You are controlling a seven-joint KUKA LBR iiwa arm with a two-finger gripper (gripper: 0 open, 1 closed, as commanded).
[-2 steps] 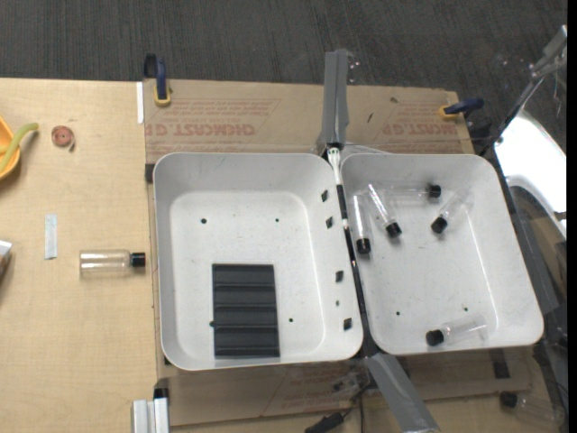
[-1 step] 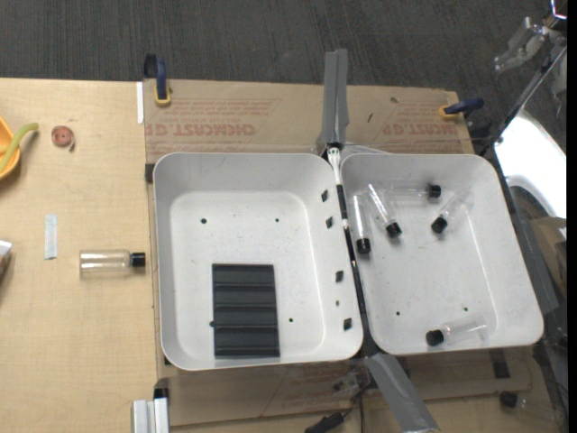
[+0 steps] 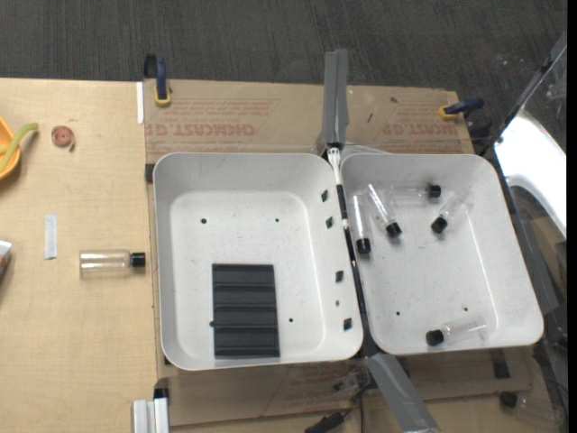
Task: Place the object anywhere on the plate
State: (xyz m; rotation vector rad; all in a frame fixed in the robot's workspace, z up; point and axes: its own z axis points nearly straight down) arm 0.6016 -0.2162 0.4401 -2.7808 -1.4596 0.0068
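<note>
Black ribbed plate [image 3: 244, 311] at left bin's [image 3: 171, 242] 6 o'clock carries nothing. Capped vials [image 3: 393, 229] all lie in right bin [image 3: 514, 269], mostly 11 o'clock. Placement judged not started.

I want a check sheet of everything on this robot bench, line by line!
Surface: wooden bench with cardboard under two white bins.
Job's things: black ridged plate lies flat in the left bin; five clear vials with black caps in the right bin, four near its top, one near the bottom edge.
Clutter: another vial on the bench left of the bins; small red disc; yellow item at the left edge.
Grippers: nothing seen.
Cables: nothing seen.
Surroundings: dark floor; clamps hold the cardboard.
</note>
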